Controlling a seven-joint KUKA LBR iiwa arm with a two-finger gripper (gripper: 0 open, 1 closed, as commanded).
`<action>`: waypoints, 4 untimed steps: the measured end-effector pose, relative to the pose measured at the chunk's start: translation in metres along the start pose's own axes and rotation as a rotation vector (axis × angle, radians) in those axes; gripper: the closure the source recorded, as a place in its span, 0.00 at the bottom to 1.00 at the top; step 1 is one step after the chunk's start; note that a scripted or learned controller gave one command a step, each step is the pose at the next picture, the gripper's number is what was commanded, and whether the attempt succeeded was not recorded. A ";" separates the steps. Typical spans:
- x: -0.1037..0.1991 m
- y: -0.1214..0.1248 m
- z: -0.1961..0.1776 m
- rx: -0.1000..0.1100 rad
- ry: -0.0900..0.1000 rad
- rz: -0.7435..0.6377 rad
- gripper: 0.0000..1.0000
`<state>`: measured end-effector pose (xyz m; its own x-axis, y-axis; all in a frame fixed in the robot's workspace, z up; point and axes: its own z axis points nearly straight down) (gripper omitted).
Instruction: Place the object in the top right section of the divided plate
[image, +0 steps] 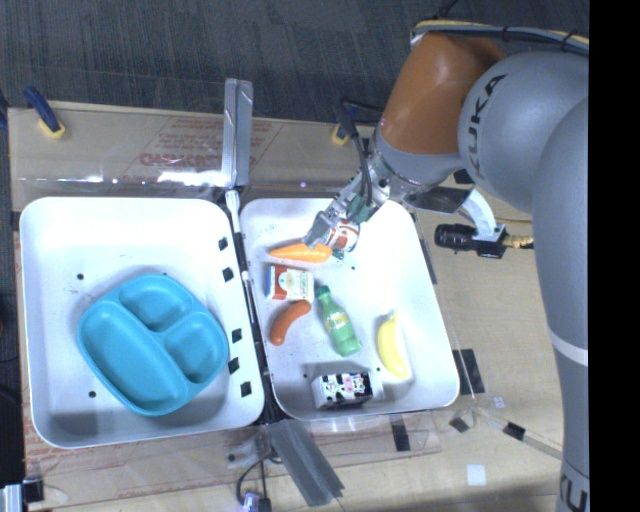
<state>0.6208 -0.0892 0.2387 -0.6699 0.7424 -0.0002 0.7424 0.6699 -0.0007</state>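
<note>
The arm reaches in from the right over the right bin, its gripper low over that bin's upper part. The carrot lies on its side just below and left of the fingertips, its thick end toward the gripper and apparently touching or nearly touching it; it is not seen between the fingers. Whether the jaws are spread or pressed together cannot be told at this angle. A small red and white item sits right at the fingertips, too unclear to identify. Below the carrot lies a small carton, then a sausage set at a slant. Beside these, a green bottle lies on its side, and a banana rests near the bin's right wall. A black and white box sits by the near wall. In the left bin, the blue divided plate lies well apart from the gripper.
</note>
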 end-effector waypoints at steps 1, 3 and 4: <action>0.091 0.010 0.048 0.000 0.000 -0.063 1.00; 0.242 0.048 0.014 0.001 0.001 -0.488 1.00; 0.245 0.027 0.041 0.001 0.001 -0.591 1.00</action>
<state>0.4764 0.1111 0.1972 -0.9700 0.2431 0.0012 0.2431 0.9700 -0.0010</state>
